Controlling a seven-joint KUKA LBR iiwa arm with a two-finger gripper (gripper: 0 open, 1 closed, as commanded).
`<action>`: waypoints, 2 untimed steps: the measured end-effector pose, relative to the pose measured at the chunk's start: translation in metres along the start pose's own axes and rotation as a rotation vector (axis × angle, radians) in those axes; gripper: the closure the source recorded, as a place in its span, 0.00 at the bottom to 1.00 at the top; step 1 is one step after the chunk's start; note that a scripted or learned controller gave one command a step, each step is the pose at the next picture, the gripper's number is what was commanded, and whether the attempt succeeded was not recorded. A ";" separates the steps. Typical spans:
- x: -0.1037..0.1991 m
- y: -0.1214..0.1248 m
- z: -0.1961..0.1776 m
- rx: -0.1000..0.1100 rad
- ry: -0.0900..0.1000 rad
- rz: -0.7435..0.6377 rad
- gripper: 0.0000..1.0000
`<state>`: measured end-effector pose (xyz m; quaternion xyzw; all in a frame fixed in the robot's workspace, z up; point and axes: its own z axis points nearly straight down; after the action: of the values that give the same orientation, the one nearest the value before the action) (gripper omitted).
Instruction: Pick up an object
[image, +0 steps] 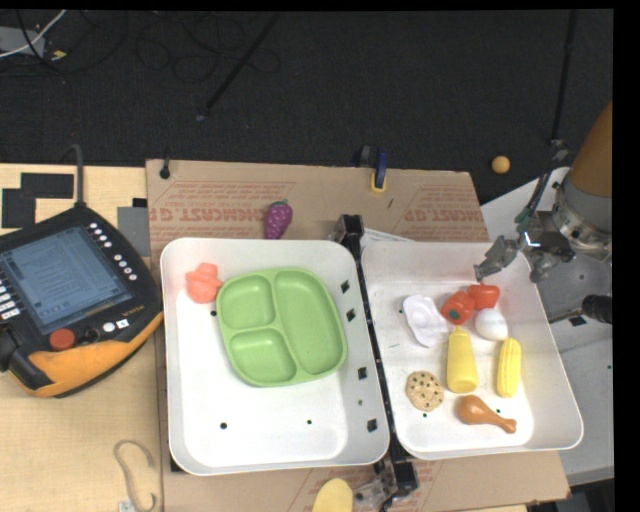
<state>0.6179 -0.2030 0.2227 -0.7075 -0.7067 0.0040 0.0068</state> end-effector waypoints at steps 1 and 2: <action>0.000 0.002 -0.009 -0.013 -0.003 -0.002 0.00; 0.002 0.001 0.055 -0.009 -0.002 -0.004 0.00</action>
<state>0.6179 -0.2006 0.1678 -0.7060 -0.7082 0.0014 0.0027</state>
